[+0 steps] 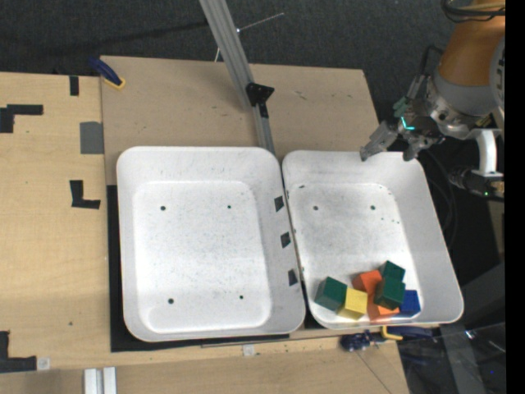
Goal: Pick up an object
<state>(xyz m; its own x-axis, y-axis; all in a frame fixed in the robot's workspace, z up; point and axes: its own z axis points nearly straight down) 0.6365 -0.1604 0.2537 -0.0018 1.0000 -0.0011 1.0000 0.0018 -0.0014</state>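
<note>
Several small blocks lie clustered in the near right corner of the right bin (344,220): a green block (331,292), a yellow block (355,302), an orange block (368,282), a dark green block (392,282) and a blue block (410,302). My gripper (388,145) hangs over the far right rim of that bin, well away from the blocks. Its two dark fingers are spread apart with nothing between them.
The left bin (197,236) sits beside the right one. A slanted metal pole (234,48) runs from the top down to the gap between the bins. A blue and yellow item (107,71) lies on the bench at the far left.
</note>
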